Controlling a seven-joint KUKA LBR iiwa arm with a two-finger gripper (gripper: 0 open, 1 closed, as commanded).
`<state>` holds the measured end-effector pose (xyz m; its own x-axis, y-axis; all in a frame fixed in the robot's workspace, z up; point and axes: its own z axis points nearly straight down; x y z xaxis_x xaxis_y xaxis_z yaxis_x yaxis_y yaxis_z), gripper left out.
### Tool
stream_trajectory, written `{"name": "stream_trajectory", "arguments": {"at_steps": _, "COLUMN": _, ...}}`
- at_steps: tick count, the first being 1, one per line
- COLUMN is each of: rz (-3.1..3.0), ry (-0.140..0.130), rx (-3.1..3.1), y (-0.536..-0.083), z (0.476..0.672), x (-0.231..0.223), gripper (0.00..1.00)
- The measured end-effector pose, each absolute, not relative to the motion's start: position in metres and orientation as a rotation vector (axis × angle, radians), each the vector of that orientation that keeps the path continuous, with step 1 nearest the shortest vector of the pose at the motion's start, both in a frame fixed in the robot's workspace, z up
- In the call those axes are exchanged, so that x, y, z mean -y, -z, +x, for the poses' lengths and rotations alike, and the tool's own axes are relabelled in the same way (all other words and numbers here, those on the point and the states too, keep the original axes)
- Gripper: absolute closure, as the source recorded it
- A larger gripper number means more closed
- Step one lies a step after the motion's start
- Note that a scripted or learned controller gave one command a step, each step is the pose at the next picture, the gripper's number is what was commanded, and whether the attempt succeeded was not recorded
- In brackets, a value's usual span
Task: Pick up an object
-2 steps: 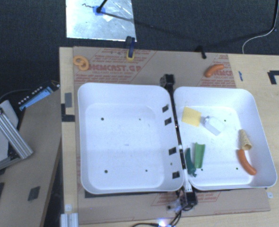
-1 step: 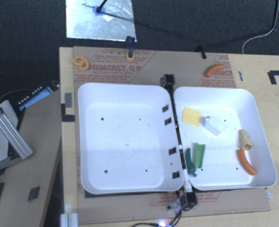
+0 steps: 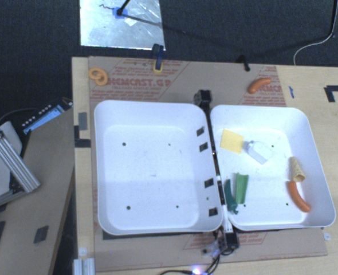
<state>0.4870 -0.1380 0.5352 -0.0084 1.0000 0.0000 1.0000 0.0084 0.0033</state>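
Five objects in right bin point(image 3: 313, 132)

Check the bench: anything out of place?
Two strays lie on the cardboard outside the bins: an orange sausage past the right bin, and a tan ring past the left bin.

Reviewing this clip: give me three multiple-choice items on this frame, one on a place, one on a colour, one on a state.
1. Where does the yellow square lie?
A. left bin
B. right bin
C. on the cardboard

2. What colour are the strips by the right bin's inner wall?
A. green
B. red
C. blue

3. How does the orange sausage in the right bin sit?
A. standing on end
B. lying flat
C. hanging over the rim

Answers: 1 B, it rests on the right bin's floor near the divider. 2 A, both strips are green. 3 B, it lies flat beside the tan cone.
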Motion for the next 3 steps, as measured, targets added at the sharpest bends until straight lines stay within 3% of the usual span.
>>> {"name": "stream_trajectory", "arguments": {"at_steps": 1, "rz": 2.223, "ry": 0.000, "rx": -2.212, "y": -0.535, "z": 0.491, "x": 0.210, "gripper": 1.00}}
{"name": "stream_trajectory", "arguments": {"at_steps": 2, "rz": 2.212, "ry": -0.003, "rx": -2.227, "y": -0.535, "z": 0.487, "x": 0.170, "gripper": 1.00}}
{"name": "stream_trajectory", "arguments": {"at_steps": 3, "rz": 2.219, "ry": -0.001, "rx": -2.217, "y": -0.535, "z": 0.486, "x": 0.208, "gripper": 1.00}}
